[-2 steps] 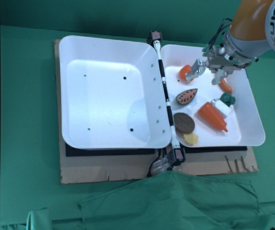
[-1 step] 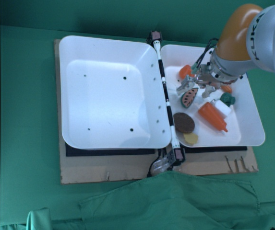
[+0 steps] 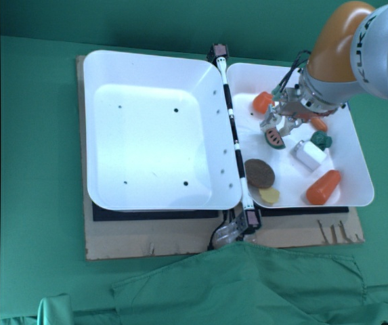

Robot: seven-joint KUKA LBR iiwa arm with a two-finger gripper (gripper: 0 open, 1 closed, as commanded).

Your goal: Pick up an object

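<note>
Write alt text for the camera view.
A grey robot arm's claw hovers over the right white bin, just above a watermelon-slice toy, among a brown disc, white block and orange cylinder.

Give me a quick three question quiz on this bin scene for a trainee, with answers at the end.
1. True or false: the toys lie in the left bin.
2. Which toy lies closest to the gripper? A) carrot B) watermelon slice C) brown disc
3. What colour is the block beside the green toy?

Key: 1 false, they lie in the right bin; 2 B; 3 white.
</note>
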